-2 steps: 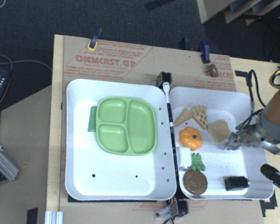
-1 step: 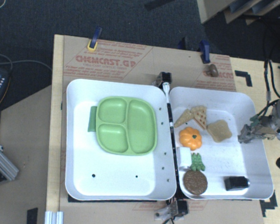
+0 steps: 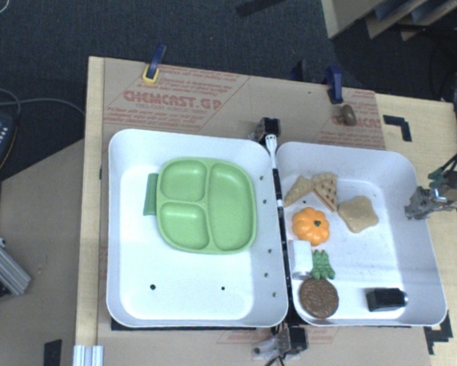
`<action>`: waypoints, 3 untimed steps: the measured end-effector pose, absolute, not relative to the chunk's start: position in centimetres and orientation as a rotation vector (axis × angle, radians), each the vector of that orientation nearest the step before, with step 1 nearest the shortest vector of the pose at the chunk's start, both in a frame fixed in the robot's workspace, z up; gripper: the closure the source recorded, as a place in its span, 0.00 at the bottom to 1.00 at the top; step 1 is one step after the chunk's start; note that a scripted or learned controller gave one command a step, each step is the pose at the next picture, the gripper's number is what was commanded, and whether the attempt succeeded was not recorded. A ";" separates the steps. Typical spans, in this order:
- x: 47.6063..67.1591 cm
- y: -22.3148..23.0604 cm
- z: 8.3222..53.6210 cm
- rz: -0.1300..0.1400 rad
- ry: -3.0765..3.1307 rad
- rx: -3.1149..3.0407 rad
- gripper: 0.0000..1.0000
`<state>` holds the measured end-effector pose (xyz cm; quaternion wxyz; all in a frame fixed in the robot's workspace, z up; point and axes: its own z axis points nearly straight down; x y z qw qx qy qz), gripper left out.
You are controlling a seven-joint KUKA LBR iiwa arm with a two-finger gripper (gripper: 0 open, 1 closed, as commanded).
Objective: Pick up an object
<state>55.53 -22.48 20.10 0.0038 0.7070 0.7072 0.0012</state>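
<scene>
hand [image 3: 424,202] hovering over right bin's [image 3: 413,268] right rim, grip state unclear | pumpkin [image 3: 310,225], bread [image 3: 358,214] lying left of it | green plate [image 3: 207,205] sitting in left bin [image 3: 122,240]

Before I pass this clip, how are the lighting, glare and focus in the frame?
Camera view: even, soft light with faint shadows beside the green plate; the white bins run bright, near washed out, without hard glare; the orange pumpkin and black block read fairly sharp; the gripper at the right rim is soft and small, its details indistinct.
</scene>
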 end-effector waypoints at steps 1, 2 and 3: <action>55.6 -22.5 22.7 0.003 2.219 2.217 1.00; 56.9 -16.5 21.9 0.002 2.230 2.216 1.00; 57.7 -11.2 23.1 0.004 2.226 2.214 1.00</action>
